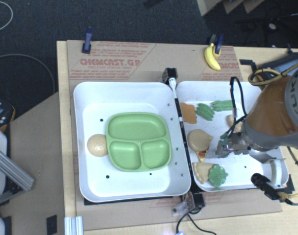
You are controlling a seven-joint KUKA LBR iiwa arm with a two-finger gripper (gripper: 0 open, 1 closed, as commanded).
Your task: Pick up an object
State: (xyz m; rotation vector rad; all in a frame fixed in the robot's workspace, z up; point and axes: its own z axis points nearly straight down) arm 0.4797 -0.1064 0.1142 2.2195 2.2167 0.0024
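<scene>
The right bin (247,182) holds several food toys: an orange piece (188,113), a dark green leafy piece (205,111), a light green piece (222,105), a tan bread-like piece (199,140), a beige piece (203,170) and a green broccoli-like piece (218,176). My gripper (227,147) is low in this bin, just right of the tan piece and above the broccoli-like piece. The arm's wrist covers its fingers. A small red and yellow bit (202,154) lies beside the tan piece.
The left bin (90,170) holds a green divided plate (138,141) with a tan ball (97,145) against its left side. A yellow banana (212,58) lies on the board behind the right bin. Blue clamps (87,40) sit at the board's back edge.
</scene>
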